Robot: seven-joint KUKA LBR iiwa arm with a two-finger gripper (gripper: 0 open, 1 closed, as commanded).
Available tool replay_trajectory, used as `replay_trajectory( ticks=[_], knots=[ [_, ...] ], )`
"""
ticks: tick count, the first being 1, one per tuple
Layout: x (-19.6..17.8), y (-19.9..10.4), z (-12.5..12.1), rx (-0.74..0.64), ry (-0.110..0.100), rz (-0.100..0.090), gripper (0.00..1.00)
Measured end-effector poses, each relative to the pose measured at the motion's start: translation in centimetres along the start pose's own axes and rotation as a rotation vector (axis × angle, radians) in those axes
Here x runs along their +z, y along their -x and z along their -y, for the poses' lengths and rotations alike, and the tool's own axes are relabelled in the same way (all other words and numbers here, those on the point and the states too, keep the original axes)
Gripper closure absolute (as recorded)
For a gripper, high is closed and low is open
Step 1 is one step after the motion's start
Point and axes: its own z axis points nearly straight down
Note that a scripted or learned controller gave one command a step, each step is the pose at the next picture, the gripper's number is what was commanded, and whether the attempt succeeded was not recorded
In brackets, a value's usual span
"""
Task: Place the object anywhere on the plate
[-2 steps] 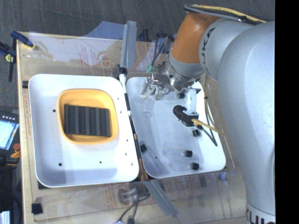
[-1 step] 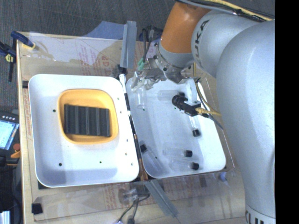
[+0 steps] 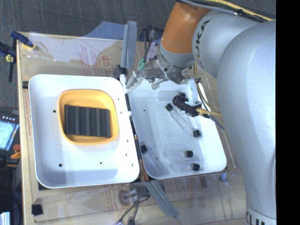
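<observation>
Camera view: the grey arm [image 3: 234,55] fills the area right of the right bin [image 3: 161,172], its orange band over that bin's far edge. The left bin [image 3: 42,168] touches the right bin's left wall and carries the yellow plate [image 3: 87,97]. Clear black-capped tubes [image 3: 180,121] lie scattered inside the right bin. The jaws [image 3: 140,76] hang over its far-left corner; I cannot tell their opening.

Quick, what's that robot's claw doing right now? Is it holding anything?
Gripper: cannot be told; it sits at the top left corner of the right bin, with nothing seen held in it.
</observation>
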Motion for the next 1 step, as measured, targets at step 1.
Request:
replay_trajectory(
  ticks=[1],
  knots=[
    [3.05,-2.79,-2.02,-0.356,-0.001,-0.001,0.0]
  ],
)
